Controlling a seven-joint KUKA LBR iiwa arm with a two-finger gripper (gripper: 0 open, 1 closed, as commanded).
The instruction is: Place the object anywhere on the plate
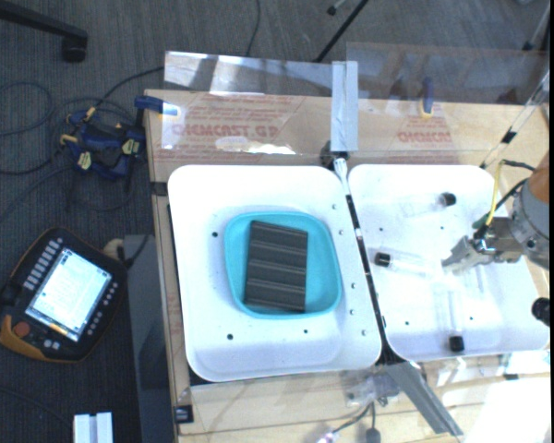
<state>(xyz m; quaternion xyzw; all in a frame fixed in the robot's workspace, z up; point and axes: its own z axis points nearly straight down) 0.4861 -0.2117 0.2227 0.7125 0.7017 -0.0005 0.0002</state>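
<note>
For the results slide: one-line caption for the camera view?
Dark ribbed block lies on the blue plate in the left bin; the tool is over the right bin.

Wooden bench [258, 123] bearing two shallow white bins. Left bin [194, 247] and right bin [415, 330] sit side by side, edges touching.

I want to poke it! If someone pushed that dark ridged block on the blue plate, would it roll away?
Probably not. The dark block looks flat and rectangular, lying low on the blue plate, so it would likely slide rather than roll. Its straight ridges suggest it is stiff. The plate's raised rim might stop it.
</note>
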